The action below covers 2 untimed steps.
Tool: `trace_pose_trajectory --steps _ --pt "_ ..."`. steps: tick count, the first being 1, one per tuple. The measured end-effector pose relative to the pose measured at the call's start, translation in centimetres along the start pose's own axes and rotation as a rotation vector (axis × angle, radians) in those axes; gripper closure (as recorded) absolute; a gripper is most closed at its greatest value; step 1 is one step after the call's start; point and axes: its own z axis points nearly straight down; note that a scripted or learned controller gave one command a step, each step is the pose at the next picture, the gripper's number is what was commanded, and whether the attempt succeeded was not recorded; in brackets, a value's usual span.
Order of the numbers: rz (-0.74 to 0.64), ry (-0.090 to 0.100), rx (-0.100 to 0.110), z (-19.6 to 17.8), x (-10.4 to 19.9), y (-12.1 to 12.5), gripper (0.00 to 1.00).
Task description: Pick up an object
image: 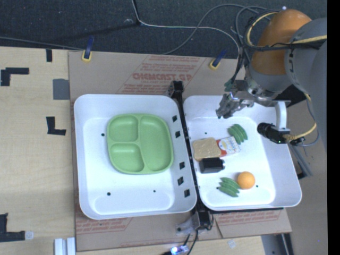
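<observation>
The two-finger gripper (227, 108) hangs over the far part of the right white bin (281, 187); whether it is clenched cannot be told. Near it lies a green ridged pod (238, 133), and beyond that a small orange ball (246, 180).

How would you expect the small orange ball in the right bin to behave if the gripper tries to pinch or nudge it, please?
The orange ball looks round and smooth, so it would probably roll at a nudge and could slip out of a pinch. It sits close beside a green pod, which may block rolling that way. The bin's rim should probably contain it.
</observation>
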Motion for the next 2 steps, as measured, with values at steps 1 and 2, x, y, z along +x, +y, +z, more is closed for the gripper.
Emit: trace_pose_trajectory --steps 1,2 --pt "0.0 -0.001 -0.002 -5.3 0.1 0.1 1.0" --pt "-0.004 0.001 0.003 -5.6 5.3 1.2 1.0"
